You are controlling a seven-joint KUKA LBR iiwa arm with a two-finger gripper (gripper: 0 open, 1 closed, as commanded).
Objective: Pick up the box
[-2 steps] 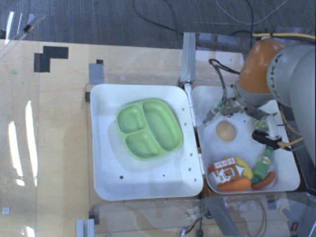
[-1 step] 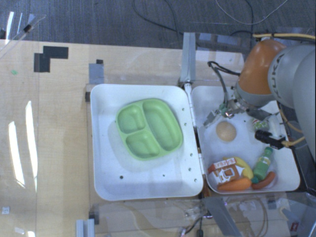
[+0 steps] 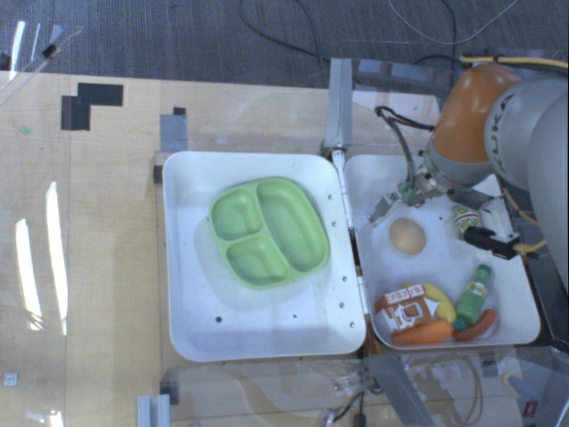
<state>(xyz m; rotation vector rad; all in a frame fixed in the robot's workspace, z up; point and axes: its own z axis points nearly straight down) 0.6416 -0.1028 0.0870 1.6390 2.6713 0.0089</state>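
The box (image 3: 409,309) is small, orange and white, and lies flat near the front edge of the right bin (image 3: 373,181). A yellow banana (image 3: 441,302) lies against its right side and an orange carrot (image 3: 423,333) against its front. My gripper (image 3: 401,200) hangs over the back part of the right bin, behind a beige egg-shaped ball (image 3: 407,237) and well back from the box. Its fingers (image 3: 383,209) are open with nothing between them.
A green bottle (image 3: 476,292) and a reddish sausage (image 3: 481,326) lie right of the box. A small can (image 3: 466,221) sits under the arm near the bin's right wall. The left bin (image 3: 187,238) holds a green divided plate (image 3: 268,230).
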